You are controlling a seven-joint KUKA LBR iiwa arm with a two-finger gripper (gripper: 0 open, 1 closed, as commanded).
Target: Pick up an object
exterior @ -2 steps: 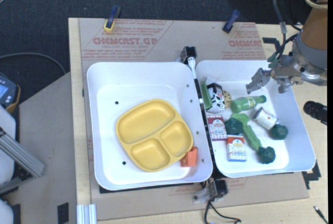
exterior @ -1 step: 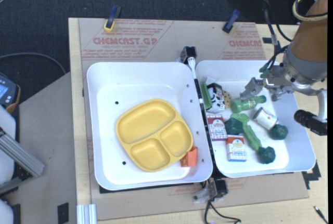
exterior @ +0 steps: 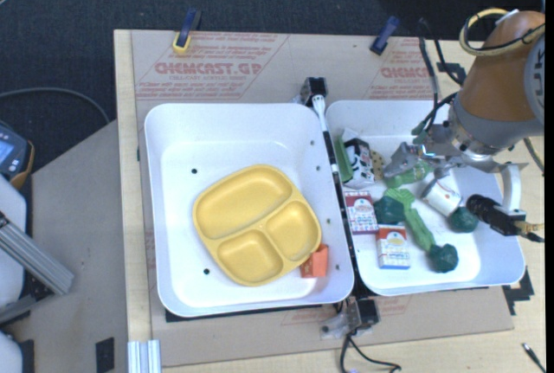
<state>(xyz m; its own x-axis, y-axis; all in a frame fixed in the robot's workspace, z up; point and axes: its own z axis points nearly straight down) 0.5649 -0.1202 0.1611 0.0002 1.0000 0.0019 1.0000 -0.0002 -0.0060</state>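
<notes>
**Pincer low over the right bin's clutter**

We see the pincer [exterior: 421, 165] down in the right bin [exterior: 498, 272], fingers spread, nothing between them. Just near of it lies a green dumbbell toy [exterior: 420, 228], beside two small red-and-white cartons [exterior: 377, 228]. The left bin [exterior: 169, 189] carries a yellow divided plate [exterior: 255, 224] and an orange block [exterior: 316, 262].

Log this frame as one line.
arm: over right bin | pincer: above green dumbbell | left bin: yellow tray, orange block
</notes>
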